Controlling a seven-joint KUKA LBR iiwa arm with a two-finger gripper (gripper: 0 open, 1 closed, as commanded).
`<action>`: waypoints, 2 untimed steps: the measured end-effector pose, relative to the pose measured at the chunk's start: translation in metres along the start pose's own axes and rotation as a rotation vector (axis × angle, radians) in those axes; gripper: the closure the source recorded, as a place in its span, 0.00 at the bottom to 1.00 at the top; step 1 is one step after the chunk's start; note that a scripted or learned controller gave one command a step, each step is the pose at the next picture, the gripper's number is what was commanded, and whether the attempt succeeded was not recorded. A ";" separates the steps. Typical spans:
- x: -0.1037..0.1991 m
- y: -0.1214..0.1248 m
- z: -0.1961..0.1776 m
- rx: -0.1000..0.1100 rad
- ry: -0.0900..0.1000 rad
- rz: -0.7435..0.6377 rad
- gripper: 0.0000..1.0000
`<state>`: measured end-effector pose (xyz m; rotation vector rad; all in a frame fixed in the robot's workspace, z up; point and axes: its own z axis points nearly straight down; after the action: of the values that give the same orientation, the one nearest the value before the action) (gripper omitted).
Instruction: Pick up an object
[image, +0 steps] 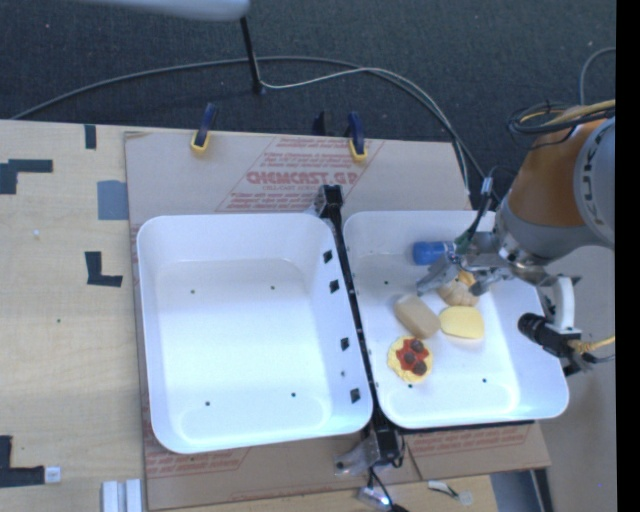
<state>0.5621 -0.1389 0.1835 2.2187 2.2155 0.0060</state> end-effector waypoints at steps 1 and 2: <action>0.014 0.030 0.102 0.011 0.002 -0.003 0.00; -0.040 -0.009 0.017 0.001 -0.001 0.003 0.00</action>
<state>0.5530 -0.1789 0.1665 2.2219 2.2120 0.0032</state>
